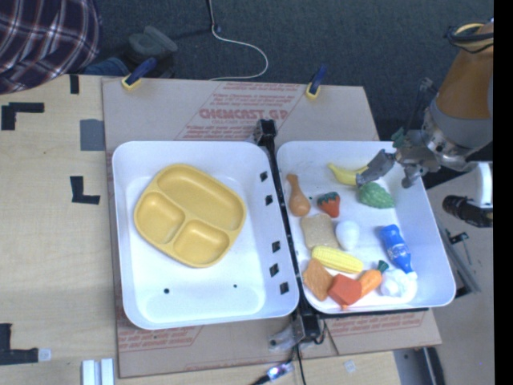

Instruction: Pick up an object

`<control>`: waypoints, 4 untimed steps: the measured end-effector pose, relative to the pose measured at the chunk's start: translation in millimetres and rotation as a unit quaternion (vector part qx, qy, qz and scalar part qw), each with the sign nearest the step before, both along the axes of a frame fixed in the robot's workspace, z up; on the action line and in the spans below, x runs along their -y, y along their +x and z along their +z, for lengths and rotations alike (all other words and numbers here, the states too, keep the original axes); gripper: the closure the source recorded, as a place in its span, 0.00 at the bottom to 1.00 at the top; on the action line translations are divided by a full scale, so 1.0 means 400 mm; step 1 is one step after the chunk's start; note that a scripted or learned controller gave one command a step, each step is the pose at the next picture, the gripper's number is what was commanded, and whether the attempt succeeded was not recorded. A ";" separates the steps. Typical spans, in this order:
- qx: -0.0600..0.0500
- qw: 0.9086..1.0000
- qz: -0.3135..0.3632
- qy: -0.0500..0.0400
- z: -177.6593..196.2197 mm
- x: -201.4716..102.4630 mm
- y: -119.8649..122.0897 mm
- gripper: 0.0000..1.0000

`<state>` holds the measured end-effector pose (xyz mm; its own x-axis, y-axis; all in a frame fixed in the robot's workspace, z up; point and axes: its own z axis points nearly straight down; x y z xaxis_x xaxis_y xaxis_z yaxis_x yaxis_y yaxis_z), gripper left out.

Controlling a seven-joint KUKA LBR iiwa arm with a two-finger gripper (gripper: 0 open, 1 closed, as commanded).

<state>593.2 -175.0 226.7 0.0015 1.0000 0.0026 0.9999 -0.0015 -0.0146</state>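
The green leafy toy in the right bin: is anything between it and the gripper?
Nothing visible blocks it. The gripper hangs over the right bin's far right corner, directly beside the green leafy toy. The banana lies just to the left, close enough that it may be nudged.

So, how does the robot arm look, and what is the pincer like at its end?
The arm is a thick rounded body, grey, with an orange band above the wrist. At its end sits a grey metallic pincer with two slim dark-grey fingers. No printed markings on the arm can be made out.
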 end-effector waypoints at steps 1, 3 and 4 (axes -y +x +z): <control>0.005 1.000 0.001 -0.001 0.016 0.000 0.005 0.00; 0.003 1.000 0.002 -0.001 -0.227 0.012 0.003 0.00; 0.006 1.000 0.001 -0.002 -0.359 0.010 0.003 0.00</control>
